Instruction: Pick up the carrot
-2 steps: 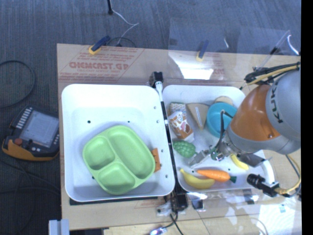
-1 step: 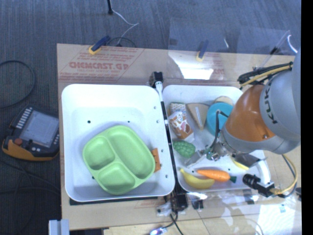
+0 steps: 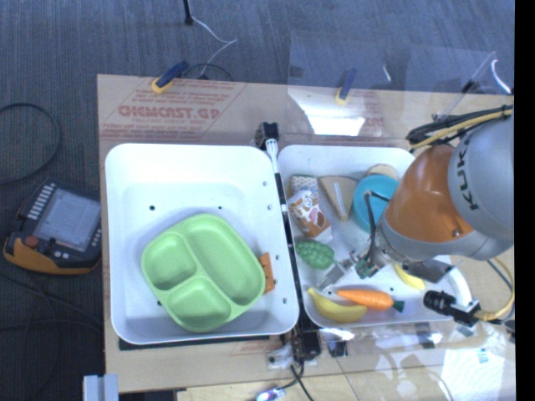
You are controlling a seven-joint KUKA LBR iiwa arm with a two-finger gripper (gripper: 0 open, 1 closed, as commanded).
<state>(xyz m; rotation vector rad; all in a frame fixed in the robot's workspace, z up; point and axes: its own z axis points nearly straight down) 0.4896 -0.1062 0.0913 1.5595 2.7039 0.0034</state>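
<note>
I see the carrot (image 3: pixel 365 297) lying across a banana (image 3: pixel 336 307) in my right bin (image 3: pixel 294 192), gripper (image 3: pixel 349 268) just above it, green divided plate (image 3: pixel 202 271) in the left bin (image 3: pixel 125 190).

Smooth glossy plastic green tray (image 3: pixel 203 271) and white bins (image 3: pixel 193 164), matt carrot (image 3: pixel 365 297), on brown paper-covered bench (image 3: pixel 180 111)

carrot (image 3: pixel 365 297): bright orange, with a dark green stub at its right end
banana (image 3: pixel 336 308): yellow
divided plate (image 3: pixel 202 270): pale lime green all over
bins (image 3: pixel 125 224): plain white (both alike)
leaf-shaped piece (image 3: pixel 315 253): green, with fine darker speckles
round object (image 3: pixel 374 199): sky blue
arm (image 3: pixel 456 199): grey, with an orange band
bench board (image 3: pixel 171 111): tan, with red lettering
handheld pendant (image 3: pixel 57 228): orange and black, with a grey screen
</note>
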